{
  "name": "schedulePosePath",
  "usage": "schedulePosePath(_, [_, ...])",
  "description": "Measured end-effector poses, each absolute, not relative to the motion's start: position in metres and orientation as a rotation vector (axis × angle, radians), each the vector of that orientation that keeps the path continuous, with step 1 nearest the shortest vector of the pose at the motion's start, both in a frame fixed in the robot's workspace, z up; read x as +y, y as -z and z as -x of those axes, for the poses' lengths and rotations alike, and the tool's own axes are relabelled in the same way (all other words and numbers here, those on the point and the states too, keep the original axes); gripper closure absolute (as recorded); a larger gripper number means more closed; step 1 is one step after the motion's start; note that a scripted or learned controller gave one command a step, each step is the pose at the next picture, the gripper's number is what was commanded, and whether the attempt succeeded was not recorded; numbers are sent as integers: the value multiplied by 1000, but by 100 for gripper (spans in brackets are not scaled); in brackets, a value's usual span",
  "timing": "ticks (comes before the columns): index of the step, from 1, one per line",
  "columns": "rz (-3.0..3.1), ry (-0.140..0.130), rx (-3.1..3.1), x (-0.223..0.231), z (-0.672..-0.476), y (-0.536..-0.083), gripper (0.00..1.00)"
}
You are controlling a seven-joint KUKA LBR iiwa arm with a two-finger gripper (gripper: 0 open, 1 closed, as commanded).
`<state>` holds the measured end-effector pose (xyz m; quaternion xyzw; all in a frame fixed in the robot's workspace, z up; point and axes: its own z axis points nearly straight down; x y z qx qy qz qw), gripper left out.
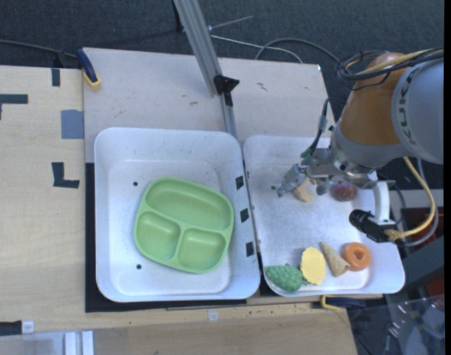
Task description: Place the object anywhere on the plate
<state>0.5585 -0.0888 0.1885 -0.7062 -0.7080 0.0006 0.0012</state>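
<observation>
A light green plate [184, 225] with three compartments lies in the left bin [111, 198]. My gripper [304, 180] is low over the back of the right bin [277, 220], far right of the plate. A small tan piece [306, 193] lies right under the gripper tip, touching or nearly touching it. A dark reddish piece [344, 191] sits just to its right, partly under the wrist. I cannot see whether anything is held.
Along the right bin's front edge lie a green broccoli-like piece [284, 276], a yellow piece [312, 265], a tan wedge [333, 258] and an orange ring [356, 256]. A metal pole [203, 43] slants over the back of the bench.
</observation>
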Motion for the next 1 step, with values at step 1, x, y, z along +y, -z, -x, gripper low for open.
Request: schedulePosePath(1, [2217, -1, -2222, -89, -558, -189, 0])
